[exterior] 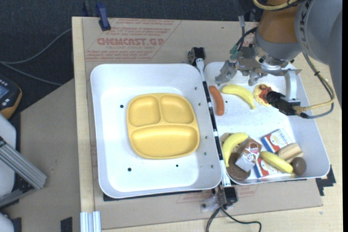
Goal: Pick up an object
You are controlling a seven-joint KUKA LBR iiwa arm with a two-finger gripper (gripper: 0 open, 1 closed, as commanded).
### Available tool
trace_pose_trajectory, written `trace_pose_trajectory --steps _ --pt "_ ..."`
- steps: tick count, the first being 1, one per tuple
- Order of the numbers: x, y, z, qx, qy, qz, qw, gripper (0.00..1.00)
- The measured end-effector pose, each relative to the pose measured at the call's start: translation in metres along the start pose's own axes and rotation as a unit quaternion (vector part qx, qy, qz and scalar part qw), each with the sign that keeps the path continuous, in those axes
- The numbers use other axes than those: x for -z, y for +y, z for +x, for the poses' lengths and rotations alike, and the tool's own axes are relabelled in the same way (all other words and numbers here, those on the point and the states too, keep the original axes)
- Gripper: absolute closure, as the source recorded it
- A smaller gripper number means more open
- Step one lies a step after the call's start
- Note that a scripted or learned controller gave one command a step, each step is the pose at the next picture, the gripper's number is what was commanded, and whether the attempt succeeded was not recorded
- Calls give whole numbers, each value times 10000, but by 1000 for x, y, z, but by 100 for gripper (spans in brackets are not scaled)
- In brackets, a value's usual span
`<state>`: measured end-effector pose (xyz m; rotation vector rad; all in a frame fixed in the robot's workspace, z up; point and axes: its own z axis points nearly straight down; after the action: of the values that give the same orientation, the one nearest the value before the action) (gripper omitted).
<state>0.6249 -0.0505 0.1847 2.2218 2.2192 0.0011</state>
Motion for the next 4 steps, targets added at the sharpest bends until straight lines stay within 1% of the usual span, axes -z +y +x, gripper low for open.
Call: trace_pose_trajectory --steps 1,2,3,4 --pt "-73 39 -56 -16 -12 25 10000 0" --pt "-102 33 -42 10 5 31 10000 0" --pt "-100 42 -41 10 1 -4 10000 0" --pt "-100 42 -41 11 -3 -1 10000 0"
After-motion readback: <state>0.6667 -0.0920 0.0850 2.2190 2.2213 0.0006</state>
